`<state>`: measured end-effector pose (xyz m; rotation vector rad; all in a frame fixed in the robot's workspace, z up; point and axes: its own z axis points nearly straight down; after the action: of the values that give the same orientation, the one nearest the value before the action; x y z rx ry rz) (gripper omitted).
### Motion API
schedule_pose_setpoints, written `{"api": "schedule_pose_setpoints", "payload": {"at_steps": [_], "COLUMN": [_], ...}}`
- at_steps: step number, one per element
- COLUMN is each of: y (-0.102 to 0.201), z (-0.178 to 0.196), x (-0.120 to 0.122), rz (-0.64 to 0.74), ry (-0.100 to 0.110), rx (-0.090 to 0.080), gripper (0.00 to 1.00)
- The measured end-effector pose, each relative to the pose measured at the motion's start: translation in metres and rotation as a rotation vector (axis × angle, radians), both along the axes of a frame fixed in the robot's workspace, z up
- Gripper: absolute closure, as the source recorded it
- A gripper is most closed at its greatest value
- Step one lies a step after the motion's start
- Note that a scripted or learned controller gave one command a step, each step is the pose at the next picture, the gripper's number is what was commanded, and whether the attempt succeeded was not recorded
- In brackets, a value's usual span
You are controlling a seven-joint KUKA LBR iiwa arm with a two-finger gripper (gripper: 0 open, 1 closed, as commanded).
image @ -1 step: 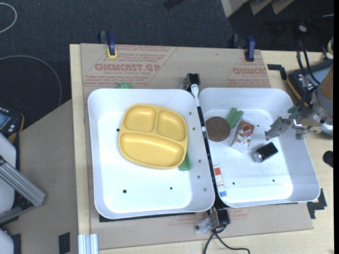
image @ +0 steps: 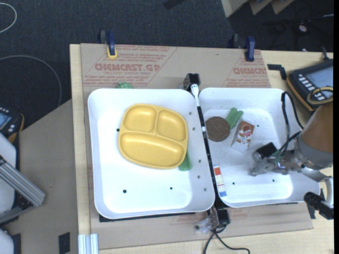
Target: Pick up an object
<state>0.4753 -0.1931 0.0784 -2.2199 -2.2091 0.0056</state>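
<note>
White plastic under my pincer (image: 259, 162), low in the right bin (image: 275, 194); I cannot tell its state, and I see nothing in it. I judge I am at the approach step. Candidates lie just beyond it: a small red-and-white packet (image: 243, 134), a brown disc (image: 216, 128), a green piece (image: 233, 116). Next I need to centre over the packet, the nearest.

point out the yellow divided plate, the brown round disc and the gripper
yellow divided plate (image: 153, 136), camera view, on its middle ridge, left bin
brown round disc (image: 217, 128), camera view, on its centre, right bin
gripper (image: 259, 162), camera view, at its tip, over the right bin
</note>
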Motion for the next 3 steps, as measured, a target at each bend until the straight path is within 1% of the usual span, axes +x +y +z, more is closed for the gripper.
{"api": "schedule_pose_setpoints", "payload": {"at_steps": [1,2,3], "y": [-0.026,0.041,0.036], "z": [0.006,0.048,0.056], "x": [0.05,0.002,0.004], "rz": [0.009,0.009,0.005], "ry": [-0.002,-0.006,-0.011], "rx": [0.01,0.001,-0.005], "gripper": [0.0,0.0,1.0]}}
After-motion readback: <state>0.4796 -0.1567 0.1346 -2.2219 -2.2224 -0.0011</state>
